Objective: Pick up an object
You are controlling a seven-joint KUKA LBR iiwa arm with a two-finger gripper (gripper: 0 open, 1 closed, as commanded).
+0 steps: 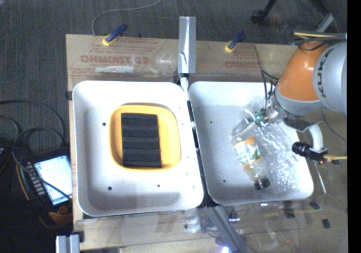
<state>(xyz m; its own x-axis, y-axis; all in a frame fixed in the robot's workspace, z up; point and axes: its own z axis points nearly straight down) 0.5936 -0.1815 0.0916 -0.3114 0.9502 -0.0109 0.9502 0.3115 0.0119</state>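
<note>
Reading "CHEMCAST GP" in red, the backing board (115, 59) sits behind both bins; whether the gripper (266, 114) over the clear bottle (251, 153) is wide or narrow cannot be told.

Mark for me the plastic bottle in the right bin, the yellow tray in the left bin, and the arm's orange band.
plastic bottle (248, 153): camera view, on its label, mid-body.
yellow tray (117, 136): camera view, on its left rim.
orange band (299, 80): camera view, on the band's middle.
</note>
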